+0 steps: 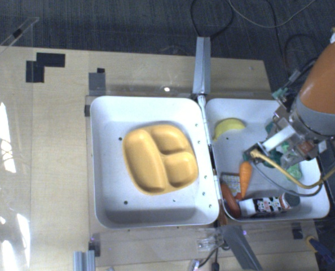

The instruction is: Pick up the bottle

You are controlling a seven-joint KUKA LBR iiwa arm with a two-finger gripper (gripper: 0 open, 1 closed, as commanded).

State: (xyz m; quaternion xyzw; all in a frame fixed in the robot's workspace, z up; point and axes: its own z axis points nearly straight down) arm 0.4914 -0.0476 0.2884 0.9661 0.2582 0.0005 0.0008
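Hovering over the right bin (323, 205) with my gripper (289, 151), bottle not yet taken.

From the overhead camera, the bottle (267, 205) lies flat along the bin's six o'clock wall, at about seven o'clock from my gripper, a carrot (245, 177) just beside it. Whether my gripper is spread or closed I cannot tell. A yellow tray (159, 157) sits in the left bin (102, 168).

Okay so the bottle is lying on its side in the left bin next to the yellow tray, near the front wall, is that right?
Not quite. The camera view shows the white bottle with a dark cap lying on its side near the front wall of the right white bin, beside the orange carrot. The yellow three-compartment plastic tray sits in the left white bin.
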